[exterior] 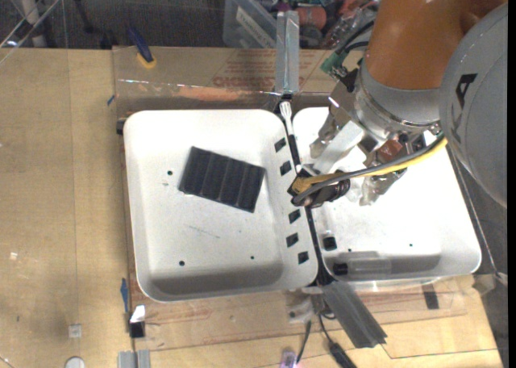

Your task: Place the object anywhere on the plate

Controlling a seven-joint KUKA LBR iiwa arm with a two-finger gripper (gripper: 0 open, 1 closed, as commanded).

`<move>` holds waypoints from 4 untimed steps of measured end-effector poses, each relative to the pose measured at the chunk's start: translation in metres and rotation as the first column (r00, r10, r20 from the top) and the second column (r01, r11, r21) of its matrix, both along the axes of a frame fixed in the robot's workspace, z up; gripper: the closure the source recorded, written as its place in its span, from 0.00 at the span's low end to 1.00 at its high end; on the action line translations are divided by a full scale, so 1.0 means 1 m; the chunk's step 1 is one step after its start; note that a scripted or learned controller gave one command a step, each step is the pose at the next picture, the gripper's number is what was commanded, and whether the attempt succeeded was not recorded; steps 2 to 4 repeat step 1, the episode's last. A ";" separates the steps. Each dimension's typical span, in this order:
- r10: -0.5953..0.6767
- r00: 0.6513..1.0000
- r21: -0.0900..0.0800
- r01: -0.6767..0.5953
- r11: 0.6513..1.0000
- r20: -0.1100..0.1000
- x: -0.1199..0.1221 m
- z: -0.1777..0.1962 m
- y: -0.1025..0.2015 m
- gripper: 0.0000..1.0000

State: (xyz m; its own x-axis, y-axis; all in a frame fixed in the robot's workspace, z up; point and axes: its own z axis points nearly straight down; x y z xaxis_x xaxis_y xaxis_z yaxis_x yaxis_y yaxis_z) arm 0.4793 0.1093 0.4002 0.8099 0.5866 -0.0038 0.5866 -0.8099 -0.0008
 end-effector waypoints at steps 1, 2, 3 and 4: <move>0.004 1.000 -0.001 -0.004 1.000 -0.006 0.000 0.009 0.002 1.00; 0.004 1.000 -0.001 -0.004 1.000 -0.006 0.000 0.009 0.002 1.00; 0.004 1.000 -0.001 -0.004 1.000 -0.006 0.000 0.009 0.002 1.00; 0.004 1.000 -0.001 -0.004 1.000 -0.006 0.000 0.009 0.002 1.00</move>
